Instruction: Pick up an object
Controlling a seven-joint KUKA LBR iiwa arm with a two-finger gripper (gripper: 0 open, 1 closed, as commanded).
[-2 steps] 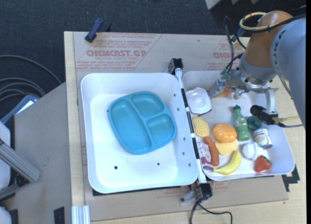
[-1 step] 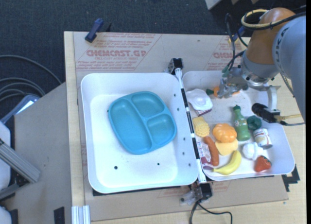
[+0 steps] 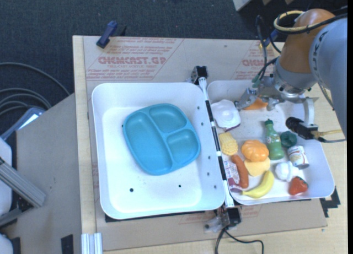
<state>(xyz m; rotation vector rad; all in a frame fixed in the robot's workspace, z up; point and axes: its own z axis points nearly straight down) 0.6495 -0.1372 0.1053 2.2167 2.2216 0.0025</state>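
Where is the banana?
The banana lies in the right bin, near its front edge, just below the yellow cheese wedge and beside the hot dog.

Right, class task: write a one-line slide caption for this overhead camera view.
Grey arm reaches into the right bin of toy food; a blue divided plate lies in the left bin.
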